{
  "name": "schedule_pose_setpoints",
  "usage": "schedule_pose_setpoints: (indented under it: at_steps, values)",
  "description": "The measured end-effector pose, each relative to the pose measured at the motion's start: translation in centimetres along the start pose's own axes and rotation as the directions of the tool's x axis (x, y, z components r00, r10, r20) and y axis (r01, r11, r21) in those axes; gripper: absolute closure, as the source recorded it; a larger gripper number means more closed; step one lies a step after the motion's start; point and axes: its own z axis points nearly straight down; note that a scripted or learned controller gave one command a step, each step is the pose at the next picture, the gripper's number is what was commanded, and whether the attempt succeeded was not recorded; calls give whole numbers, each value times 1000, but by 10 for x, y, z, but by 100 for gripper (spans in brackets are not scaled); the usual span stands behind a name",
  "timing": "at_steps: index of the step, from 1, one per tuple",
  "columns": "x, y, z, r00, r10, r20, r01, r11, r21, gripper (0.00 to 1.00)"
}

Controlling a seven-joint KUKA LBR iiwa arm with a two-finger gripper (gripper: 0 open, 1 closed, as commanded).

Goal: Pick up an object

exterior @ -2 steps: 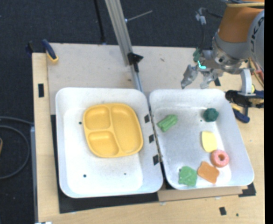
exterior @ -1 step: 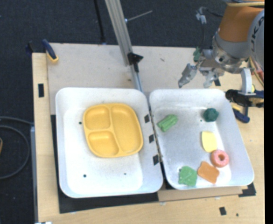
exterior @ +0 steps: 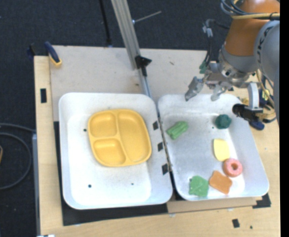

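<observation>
Up at about one o'clock in the view, the gripper [exterior: 203, 94] hangs over the far rim of the right bin [exterior: 255, 154], its two fingers spread apart with nothing between them. One fingertip [exterior: 190, 95] sits toward the bin's far left corner, the other toward its middle. Above the gripper rises the grey wrist with its orange band [exterior: 245, 26], reaching in from three o'clock, with cables looped at the top.

Nearest the gripper, at about four o'clock from it, a dark green rounded piece [exterior: 223, 121] lies on the bin floor by the far right wall. At about seven o'clock from the gripper rests a light green ridged piece [exterior: 177, 130], close to the bin's left wall. Farther toward six o'clock, a yellow block [exterior: 222, 149] lies just beside a pink ring-shaped doughnut toy [exterior: 232, 168]. Touching the doughnut at its seven o'clock side is an orange piece [exterior: 220, 182], and just beside that, at nine o'clock, a green leafy-looking piece [exterior: 199, 186] near the bin's near edge.

Over at nine o'clock, the left bin [exterior: 75, 181] holds a yellow divided plate [exterior: 119, 137] with three compartments. A slanted metal post [exterior: 127, 28] stands on the bench [exterior: 90, 65] behind the bins.
</observation>
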Motion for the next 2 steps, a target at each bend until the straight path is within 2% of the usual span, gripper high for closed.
schedule_pose_setpoints:
  at_steps: [2]
  values:
    - [-1, 10, 111, 1000, 0, -1, 0, 1000, 0, 0]
